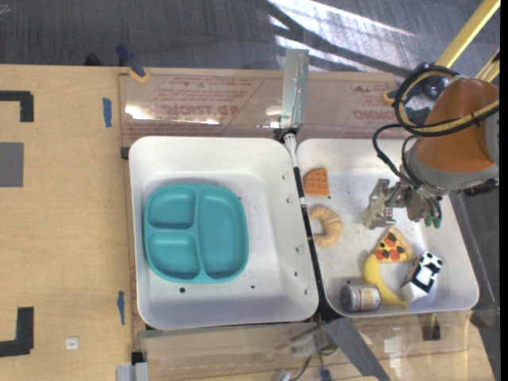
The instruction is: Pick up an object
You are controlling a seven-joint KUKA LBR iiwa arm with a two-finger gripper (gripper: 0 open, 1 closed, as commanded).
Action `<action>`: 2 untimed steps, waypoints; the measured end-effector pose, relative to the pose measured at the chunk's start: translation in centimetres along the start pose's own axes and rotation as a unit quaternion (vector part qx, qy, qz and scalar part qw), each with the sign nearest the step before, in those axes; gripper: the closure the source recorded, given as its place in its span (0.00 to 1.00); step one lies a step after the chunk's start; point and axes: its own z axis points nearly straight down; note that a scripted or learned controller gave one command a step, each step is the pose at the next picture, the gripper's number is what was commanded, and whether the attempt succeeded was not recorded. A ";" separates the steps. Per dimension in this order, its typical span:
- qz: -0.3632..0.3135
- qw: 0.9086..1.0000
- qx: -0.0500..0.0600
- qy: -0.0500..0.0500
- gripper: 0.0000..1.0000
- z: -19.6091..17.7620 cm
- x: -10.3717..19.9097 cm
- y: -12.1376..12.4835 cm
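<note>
The gripper (390,205) hangs over the right bin (460,296), just above the pizza slice (392,248); whether it is released or clenched cannot be told. This looks like the approach step. Next it needs a straight descent onto the slice, clear of the banana (379,280).

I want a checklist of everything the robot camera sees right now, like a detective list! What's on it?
Surface: two white bins, the left bin and the right bin, on a tan bench.
Job's things: in the right bin, an orange waffle, doughnut, pizza slice, banana, can and black-and-white toy.
Clutter: a teal divided plate in the left bin.
Grippers: the gripper hangs over the right bin, above the pizza slice; holding nothing visible.
Cables: black cables loop around the arm's wrist.
Surroundings: dark floor beyond the bench.
</note>
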 end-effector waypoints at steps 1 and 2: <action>0.099 0.995 -0.001 0.006 1.00 -8.6 1.5 5.6; 0.219 0.976 0.000 0.009 1.00 -9.7 3.1 13.3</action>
